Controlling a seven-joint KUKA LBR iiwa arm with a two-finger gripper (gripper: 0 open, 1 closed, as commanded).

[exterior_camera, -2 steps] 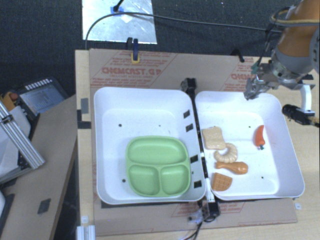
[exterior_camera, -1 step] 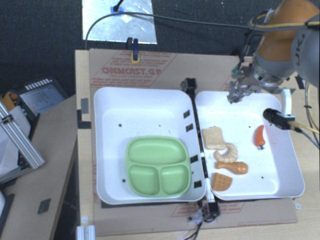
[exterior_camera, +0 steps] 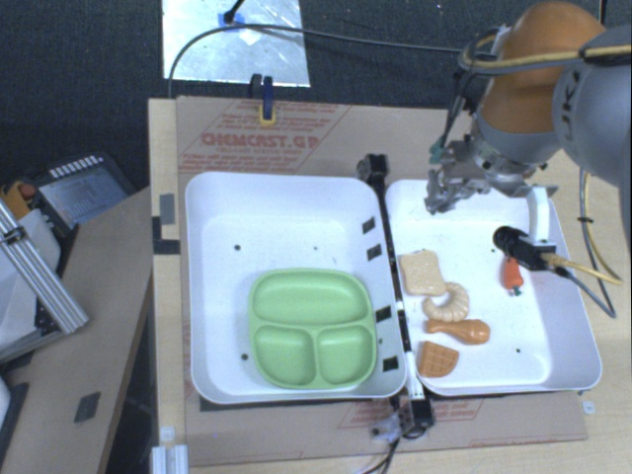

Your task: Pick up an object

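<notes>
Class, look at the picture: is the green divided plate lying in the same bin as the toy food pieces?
No, the green plate lies in the left bin; the food pieces lie in the right bin.

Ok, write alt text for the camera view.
A grey robot arm's gripper hovers over the right bin, above toy foods: bread slice, shrimp, drumstick, waffle. The left bin holds a green divided plate.
</notes>
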